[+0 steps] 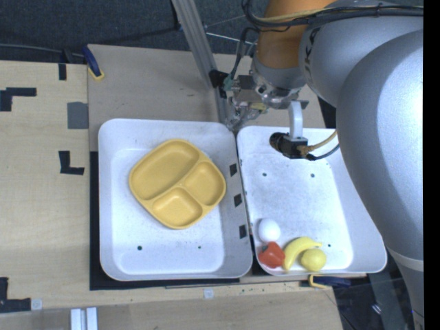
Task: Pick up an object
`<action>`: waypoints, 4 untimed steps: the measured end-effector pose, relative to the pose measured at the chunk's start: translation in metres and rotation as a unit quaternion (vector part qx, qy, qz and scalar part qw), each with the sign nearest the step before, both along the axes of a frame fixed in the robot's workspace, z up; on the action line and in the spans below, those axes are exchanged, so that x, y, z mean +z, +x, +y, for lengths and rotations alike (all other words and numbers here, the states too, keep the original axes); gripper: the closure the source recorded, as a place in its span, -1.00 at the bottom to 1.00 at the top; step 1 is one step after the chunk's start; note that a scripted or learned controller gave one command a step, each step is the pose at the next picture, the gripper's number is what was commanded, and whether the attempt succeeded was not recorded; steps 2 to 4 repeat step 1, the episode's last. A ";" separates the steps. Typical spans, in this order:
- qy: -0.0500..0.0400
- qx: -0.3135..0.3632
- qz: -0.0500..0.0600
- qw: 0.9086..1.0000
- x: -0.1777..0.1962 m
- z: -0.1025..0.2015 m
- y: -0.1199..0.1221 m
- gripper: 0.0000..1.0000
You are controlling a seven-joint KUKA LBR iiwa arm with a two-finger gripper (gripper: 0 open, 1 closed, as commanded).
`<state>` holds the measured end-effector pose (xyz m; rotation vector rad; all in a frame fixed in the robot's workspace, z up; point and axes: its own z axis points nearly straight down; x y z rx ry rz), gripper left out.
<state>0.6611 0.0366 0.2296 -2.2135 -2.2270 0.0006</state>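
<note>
A yellow three-compartment plate (177, 183) lies in the left bin (117, 253). In the near left corner of the right bin (344, 205) sit a white egg (268, 229), a red piece (272, 254), a yellow banana (300, 247) and a round yellow fruit (313, 259), all close together. My gripper (235, 117) hangs below the orange band, over the far end of the divider between the two bins. It is well away from both the plate and the fruit cluster, and nothing shows in it.
A slanted metal pole (193, 33) rises just left of the gripper. A black fitting with cables (289, 145) hangs from the wrist over the right bin's far end. A blue and yellow clamp (94, 64) sits at the bench's far left.
</note>
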 end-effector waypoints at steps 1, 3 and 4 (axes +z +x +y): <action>0.000 0.000 -0.001 1.000 0.006 0.062 0.006 1.00; 0.000 0.000 -0.001 1.000 0.006 0.062 0.006 1.00; 0.000 0.000 -0.001 1.000 0.006 0.062 0.006 1.00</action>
